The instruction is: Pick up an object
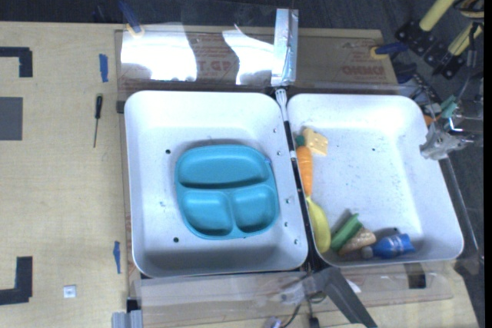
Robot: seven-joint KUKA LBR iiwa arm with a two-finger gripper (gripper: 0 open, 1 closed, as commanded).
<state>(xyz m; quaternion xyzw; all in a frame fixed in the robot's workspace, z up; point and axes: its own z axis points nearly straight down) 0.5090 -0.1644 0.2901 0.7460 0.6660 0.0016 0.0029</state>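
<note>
Blue bottle (pixel 393 245) beside banana (pixel 318 224), tool (pixel 441 140) at bin rim (pixel 453 211), grip state unclear.

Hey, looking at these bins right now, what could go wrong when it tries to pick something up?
The carrot, banana and cheese wedge lie tight against the right bin's left wall, so the pincer may hit the wall. The green piece, blue bottle and tan piece crowd one corner, so a grasp may nudge neighbours or catch two.
</note>
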